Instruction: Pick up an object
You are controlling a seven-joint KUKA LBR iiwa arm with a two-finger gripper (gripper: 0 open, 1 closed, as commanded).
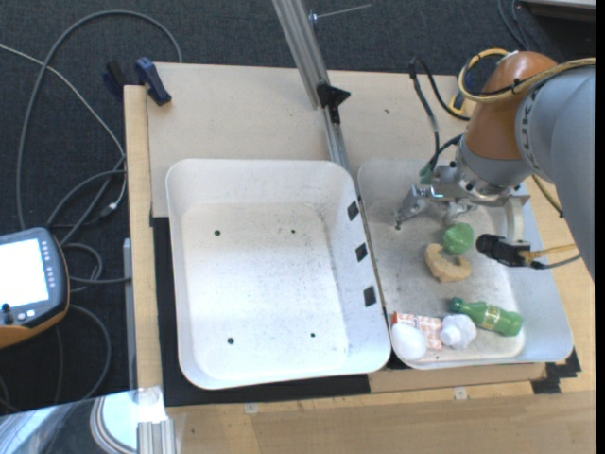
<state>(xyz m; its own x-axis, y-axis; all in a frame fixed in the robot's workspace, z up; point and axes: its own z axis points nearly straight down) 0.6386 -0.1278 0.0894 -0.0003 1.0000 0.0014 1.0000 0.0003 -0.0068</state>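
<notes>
1. Your worktop (246, 102) is a pale board that carries two shallow white bins side by side, with dark matting showing along their near edges.
2. The left bin (189, 187) is the larger one in view. Its floor is speckled and shows four small dark dots.
3. The right bin (383, 244) holds all the loose objects. Its shared wall with the left bin carries three small black marks.
4. Your arm (548, 112) reaches in from the right, grey with an orange band above the wrist, and is bent down over the far part of the right bin.
5. The gripper (430, 199) hangs low over the right bin's far half (metal parts visible, pointing left). You cannot tell from this view whether the jaws are released or clenched, and nothing is seen between them.
6. A green bottle (490, 317) lies on its side near the right bin's front edge.
7. A tan, bread-like piece (446, 263) lies mid-bin, just in front of the gripper.
8. A green rounded object (458, 238) sits touching the far side of the tan piece, just beside the gripper.
9. A white rounded item (408, 340) rests at the bin's front left corner, beside a small red-and-white packet (427, 324) and a white cap-like object (458, 331).
</notes>
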